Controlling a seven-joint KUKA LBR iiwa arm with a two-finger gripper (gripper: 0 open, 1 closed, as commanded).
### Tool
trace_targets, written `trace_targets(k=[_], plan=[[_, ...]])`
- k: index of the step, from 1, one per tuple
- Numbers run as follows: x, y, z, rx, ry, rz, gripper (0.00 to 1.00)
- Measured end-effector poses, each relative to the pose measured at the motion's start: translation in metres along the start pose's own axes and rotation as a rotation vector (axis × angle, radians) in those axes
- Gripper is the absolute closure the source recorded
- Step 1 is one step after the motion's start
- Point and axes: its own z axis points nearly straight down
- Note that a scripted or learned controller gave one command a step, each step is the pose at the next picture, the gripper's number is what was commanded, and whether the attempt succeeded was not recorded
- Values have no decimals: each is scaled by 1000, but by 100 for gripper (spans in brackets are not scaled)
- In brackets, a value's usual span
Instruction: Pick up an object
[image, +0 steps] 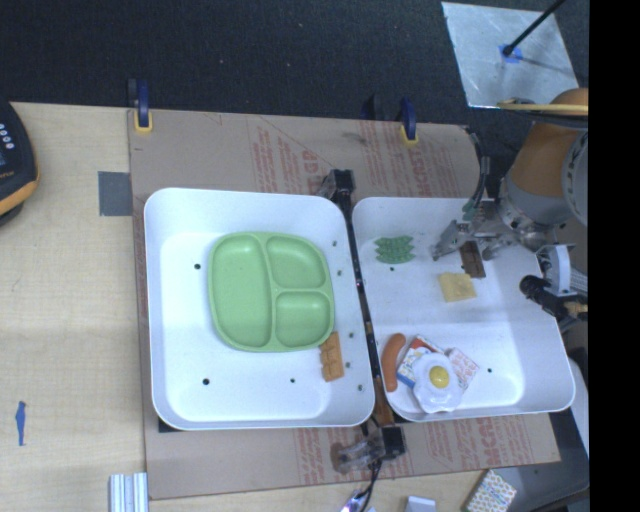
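Note:
My gripper (468, 240) hangs over the far right part of the right bin (530, 385), with the grey arm and its orange band (545, 160) behind it. A small brown block (473, 262) lies right under its near side; I cannot see whether it is gripped. Just in front lies a pale yellow square piece (457, 287). A green leafy piece (394, 249) sits to the gripper's left. At the bin's near edge lie an orange sausage (392, 360) and a fried egg (438, 379) on white wrapping.
The left bin (180, 390) holds a green divided plate (270, 290) and a small orange-brown piece (331, 357) near its right wall. Black clips (342, 183) join the bins at the middle. A black cable end (545, 295) juts in at the right.

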Motion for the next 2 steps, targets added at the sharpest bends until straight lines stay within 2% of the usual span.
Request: trace_targets(k=[1, 2], plan=[[-17, 12, -1, 4, 1, 2, 0], [-3, -34, 0, 11, 3, 6, 0]])
